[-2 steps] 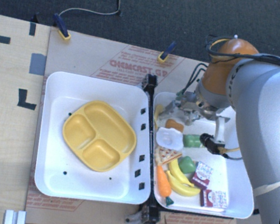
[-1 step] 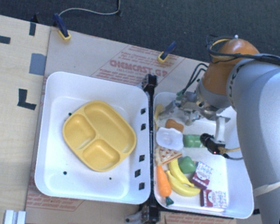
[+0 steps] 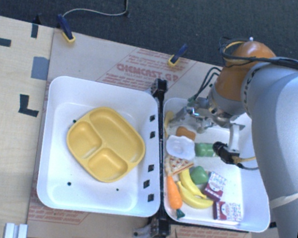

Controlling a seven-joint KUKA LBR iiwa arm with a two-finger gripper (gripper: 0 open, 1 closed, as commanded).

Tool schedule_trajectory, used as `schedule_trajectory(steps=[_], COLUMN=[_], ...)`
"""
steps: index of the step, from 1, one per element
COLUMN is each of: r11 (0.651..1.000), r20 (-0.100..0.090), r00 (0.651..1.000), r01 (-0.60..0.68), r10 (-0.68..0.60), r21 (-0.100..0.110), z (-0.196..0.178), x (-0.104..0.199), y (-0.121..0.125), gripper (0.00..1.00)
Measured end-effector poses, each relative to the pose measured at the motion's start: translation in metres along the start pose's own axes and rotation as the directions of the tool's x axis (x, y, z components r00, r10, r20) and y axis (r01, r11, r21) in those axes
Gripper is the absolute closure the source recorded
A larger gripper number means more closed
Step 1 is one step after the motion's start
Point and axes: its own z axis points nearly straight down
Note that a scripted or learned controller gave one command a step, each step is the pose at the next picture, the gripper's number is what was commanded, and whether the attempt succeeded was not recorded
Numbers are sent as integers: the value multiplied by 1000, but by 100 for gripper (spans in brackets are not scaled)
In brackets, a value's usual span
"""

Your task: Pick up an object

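My gripper (image 3: 194, 116) hangs over the far left part of the right bin (image 3: 255, 192), just above a small brown bread-like piece (image 3: 185, 132). Toward the front lie a white flat item (image 3: 180, 147), a green block (image 3: 204, 150), a waffle-like cracker (image 3: 178, 165), a green pepper (image 3: 199, 174), yellow bananas (image 3: 193, 192), an orange carrot (image 3: 173, 190) and two red-and-white packets (image 3: 216, 185) (image 3: 228, 211). The wrist hides the bin's far corner.
The left bin (image 3: 56, 145) holds a yellow divided tray (image 3: 106, 143). A black divider with clips (image 3: 155, 139) runs between the bins. The grey arm (image 3: 285, 122) covers the right side. Yellow clamps (image 3: 65, 28) (image 3: 177, 57) sit on the cardboard at the back.
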Motion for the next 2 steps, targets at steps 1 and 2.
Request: schedule_trajectory(steps=[1,2], r11=[1000,1000], r20=[0,0], r00=[1000,1000], r01=[-1,0], r10=[1,0], r21=[0,0], z=[0,0], x=[0,0], y=[0,0], gripper=[0,0])
